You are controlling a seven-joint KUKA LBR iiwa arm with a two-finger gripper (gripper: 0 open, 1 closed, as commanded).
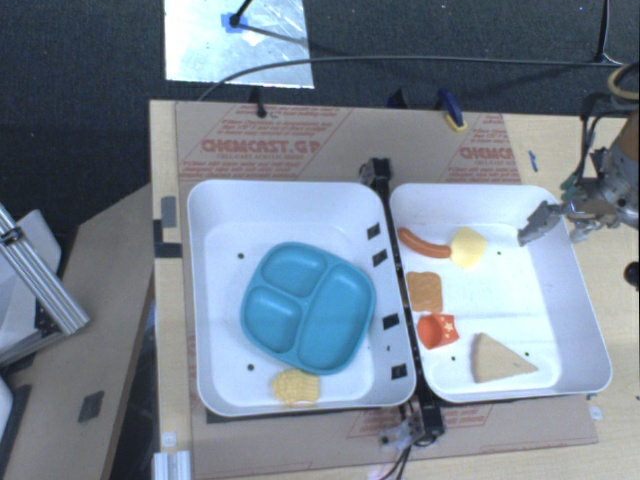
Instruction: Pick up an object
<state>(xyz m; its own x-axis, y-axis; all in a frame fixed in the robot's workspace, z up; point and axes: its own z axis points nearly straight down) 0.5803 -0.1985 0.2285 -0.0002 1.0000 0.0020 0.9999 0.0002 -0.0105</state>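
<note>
The right bin (592, 353) holds an orange sausage (424, 242), a yellow lemon-like ball (468, 247), an orange slab (425, 291), a red piece (437, 330) and a tan wedge (500, 359). My gripper (536, 224) hangs over the upper right part of this bin, right of the yellow ball and apart from it. Nothing is seen held in it. The arm reaches in from the right edge.
In the left bin (200, 298) a blue divided plate (307, 306) lies in the middle, with a small yellow item (296, 386) by the front wall. A black divider (392, 268) runs between the bins. A cable crosses the dark floor behind the bench.
</note>
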